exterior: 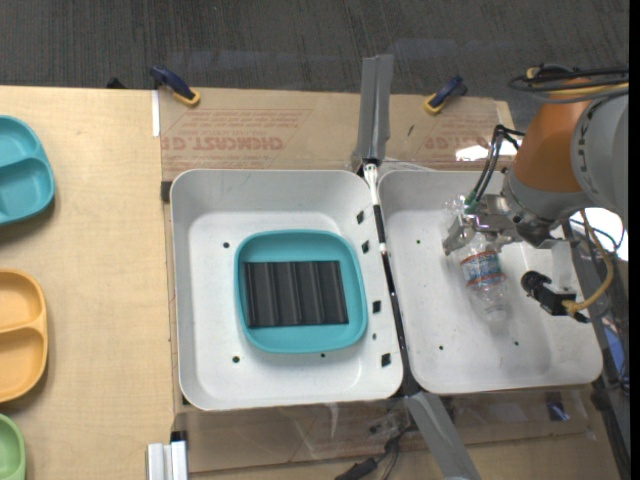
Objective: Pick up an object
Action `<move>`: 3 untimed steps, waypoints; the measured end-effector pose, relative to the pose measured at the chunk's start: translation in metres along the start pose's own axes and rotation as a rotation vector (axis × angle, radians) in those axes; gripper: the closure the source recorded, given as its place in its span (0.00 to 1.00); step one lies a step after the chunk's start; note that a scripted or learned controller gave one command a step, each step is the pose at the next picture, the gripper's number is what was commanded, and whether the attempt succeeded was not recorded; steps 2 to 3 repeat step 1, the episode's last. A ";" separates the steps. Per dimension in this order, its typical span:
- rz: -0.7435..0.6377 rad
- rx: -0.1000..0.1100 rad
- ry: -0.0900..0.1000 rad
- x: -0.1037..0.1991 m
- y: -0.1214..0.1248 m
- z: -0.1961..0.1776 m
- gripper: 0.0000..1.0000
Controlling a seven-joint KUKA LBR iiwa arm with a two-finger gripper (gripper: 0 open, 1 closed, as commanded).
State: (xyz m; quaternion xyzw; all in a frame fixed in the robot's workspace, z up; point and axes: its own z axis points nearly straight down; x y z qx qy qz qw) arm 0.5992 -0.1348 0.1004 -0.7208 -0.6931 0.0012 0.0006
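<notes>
Plastic bottle [483, 273]: clear, crumpled, with a label band; located in the right bin [440, 358], upper middle area, lying at a slant on the white floor. Gripper [468, 230]: positioned at the bottle's upper end, borne by the grey arm [600, 158] with orange band, reaching in from the right. Whether the fingers are parted or closed, and whether the bottle is grasped, cannot be told. Left bin [200, 298]: occupied by a teal tray [298, 293] with a dark ribbed insert, centred. Bench [90, 298]: teal, orange and green divided plates noted at the left edge.
</notes>
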 end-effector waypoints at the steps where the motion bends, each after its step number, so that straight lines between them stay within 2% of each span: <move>1: -0.102 -0.002 0.000 0.023 0.019 -0.068 1.00; 3: -0.102 -0.002 0.000 0.023 0.019 -0.068 1.00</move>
